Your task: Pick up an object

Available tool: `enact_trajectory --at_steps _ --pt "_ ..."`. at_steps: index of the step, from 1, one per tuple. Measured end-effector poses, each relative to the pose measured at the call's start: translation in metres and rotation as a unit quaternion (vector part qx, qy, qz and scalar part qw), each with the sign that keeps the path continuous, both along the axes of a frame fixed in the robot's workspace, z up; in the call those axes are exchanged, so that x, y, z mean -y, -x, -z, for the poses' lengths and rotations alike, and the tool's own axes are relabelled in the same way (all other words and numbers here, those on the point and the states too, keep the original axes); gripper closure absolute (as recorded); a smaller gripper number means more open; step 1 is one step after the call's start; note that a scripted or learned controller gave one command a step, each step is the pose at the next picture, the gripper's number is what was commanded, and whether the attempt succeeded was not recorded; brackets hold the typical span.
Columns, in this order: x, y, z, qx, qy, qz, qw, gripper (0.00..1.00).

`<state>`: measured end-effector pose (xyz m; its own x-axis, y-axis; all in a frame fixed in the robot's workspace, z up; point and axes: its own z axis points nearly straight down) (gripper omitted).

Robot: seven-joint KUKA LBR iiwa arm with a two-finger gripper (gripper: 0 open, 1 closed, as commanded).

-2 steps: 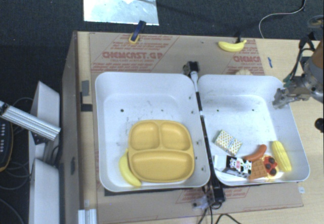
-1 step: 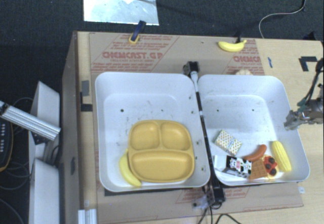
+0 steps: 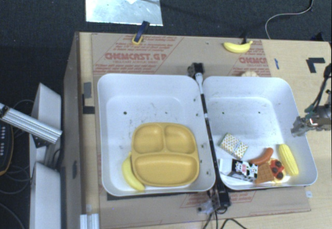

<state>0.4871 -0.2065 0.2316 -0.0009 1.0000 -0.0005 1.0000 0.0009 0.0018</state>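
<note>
The left bin (image 3: 111,119) sits on the brown bench (image 3: 155,54) and holds a yellow divided tray (image 3: 165,154), three compartments facing up, lying toward the near wall. A yellow banana (image 3: 130,175) lies tucked against the tray's left near corner, touching its rim and curving along the bin's front left corner. The rest of that bin's floor shows only faint scuffs and specks.

A dark divider strip (image 3: 205,119) runs between the two bins where their walls meet.

The right bin (image 3: 249,103) has its things gathered in the near half. Nearest the divider lies a small checkered packet (image 3: 233,145), tilted. Just in front of it is a black-and-white cow-patterned item (image 3: 244,170), close to the front wall. To its right an orange-red sausage (image 3: 261,156) lies at a slant, and beside that a waffle-like orange piece (image 3: 265,172) with a small red and dark item (image 3: 277,167) touching it. A yellow corn cob (image 3: 288,159) lies farthest right, along the bin's right wall, its near end beside the red item. These are the candidates for picking, all lying on the bin floor.

Beyond the right bin's far wall, a second banana (image 3: 237,46) lies on the bench.

The gripper (image 3: 311,122) hangs at the right bin's right rim, above the corn cob's far side and apart from it. Whether its jaws are parted or closed cannot be told here; nothing is seen between them.
</note>
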Motion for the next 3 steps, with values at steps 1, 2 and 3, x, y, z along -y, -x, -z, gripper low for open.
enact_trajectory --at_steps 1,2,3 --pt "0.000 -0.008 0.026 0.000 -0.0001 0.000 1.0000 1.00" --pt "0.000 -0.005 0.000 0.001 0.0005 -0.001 1.0000 1.00" --pt "-0.009 -0.005 -0.022 0.001 0.0001 -0.002 1.0000 1.00"
